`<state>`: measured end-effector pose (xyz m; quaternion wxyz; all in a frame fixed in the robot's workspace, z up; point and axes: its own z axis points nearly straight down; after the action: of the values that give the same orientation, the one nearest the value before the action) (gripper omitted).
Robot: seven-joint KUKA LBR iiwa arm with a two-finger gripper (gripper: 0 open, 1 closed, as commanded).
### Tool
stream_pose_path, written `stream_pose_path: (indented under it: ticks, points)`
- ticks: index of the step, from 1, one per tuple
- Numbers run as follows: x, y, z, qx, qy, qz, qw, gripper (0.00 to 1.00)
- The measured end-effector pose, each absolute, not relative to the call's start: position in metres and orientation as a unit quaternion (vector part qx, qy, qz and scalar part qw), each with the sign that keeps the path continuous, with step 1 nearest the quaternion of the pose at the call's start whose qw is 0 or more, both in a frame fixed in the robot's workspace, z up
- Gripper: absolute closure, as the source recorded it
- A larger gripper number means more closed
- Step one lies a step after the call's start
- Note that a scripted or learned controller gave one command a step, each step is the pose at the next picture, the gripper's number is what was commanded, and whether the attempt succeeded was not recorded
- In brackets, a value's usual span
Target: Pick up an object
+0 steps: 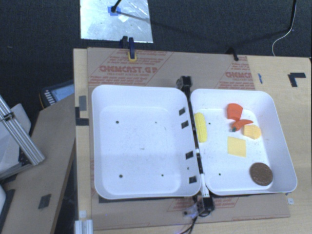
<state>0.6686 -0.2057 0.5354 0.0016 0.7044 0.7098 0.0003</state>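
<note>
Presently, five candidate things are seen lying in the right bin [280, 130], any of which could be taken as the object to be picked up. A yellow corn cob [200, 126] is laid lengthwise against the bin's wall at nine o'clock, just beside the divide between the two bins. An orange piece [234, 111] is placed toward twelve o'clock, with a small carrot-like bit [240, 125] just below it, and a pale orange-yellow chunk [252, 131] rests touching or nearly touching that bit. A flat yellow square [237, 146] lies near the bin's centre, and a brown disc [261, 173] is set toward five o'clock, close to the corner wall. The things are judged to be scattered loosely, as if dropped rather than arranged, which leaves most of them apart enough for a grasp from above.

By count: one cob, one orange piece with its small bit, one chunk, one square and one disc are noted. Two white bins are counted, the left bin [105, 130] lying at nine o'clock of the right one, with dark clips along their shared edge.

The bins are borne on a cardboard sheet [136, 69] upon the desk [302, 67]. A silver plate [114, 13] is seen on the floor at twelve o'clock. Whether the pincer is apart or together cannot be told.
</note>
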Motion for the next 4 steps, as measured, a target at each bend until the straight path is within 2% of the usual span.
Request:
stream_pose_path:
  ticks: [4]
  points:
    - [0.6686,-0.2057,0.5354,0.704,0.71,0.0003,0.002,1.0]
